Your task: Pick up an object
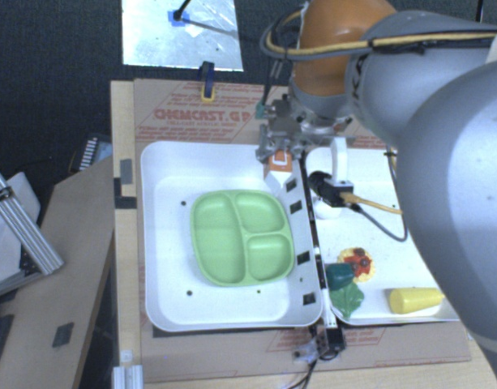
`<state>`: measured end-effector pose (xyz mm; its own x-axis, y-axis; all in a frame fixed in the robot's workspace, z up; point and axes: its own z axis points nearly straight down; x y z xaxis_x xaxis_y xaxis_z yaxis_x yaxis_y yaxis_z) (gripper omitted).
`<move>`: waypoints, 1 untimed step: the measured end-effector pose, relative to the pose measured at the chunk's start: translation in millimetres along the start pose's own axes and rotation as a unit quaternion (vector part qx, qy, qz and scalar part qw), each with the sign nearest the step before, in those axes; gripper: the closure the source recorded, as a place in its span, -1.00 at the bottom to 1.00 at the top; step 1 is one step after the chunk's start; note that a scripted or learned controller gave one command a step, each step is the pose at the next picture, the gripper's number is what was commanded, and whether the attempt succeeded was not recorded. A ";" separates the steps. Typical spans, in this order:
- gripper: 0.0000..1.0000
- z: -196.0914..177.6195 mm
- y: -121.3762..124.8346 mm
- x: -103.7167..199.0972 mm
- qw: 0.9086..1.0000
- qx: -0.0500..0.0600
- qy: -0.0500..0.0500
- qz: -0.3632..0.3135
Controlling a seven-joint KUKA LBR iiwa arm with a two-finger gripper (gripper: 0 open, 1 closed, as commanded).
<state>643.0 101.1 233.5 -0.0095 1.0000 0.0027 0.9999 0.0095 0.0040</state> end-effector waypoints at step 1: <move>-1.00 0.6 -0.6 -3.7 1.000 0.001 -0.001 0.002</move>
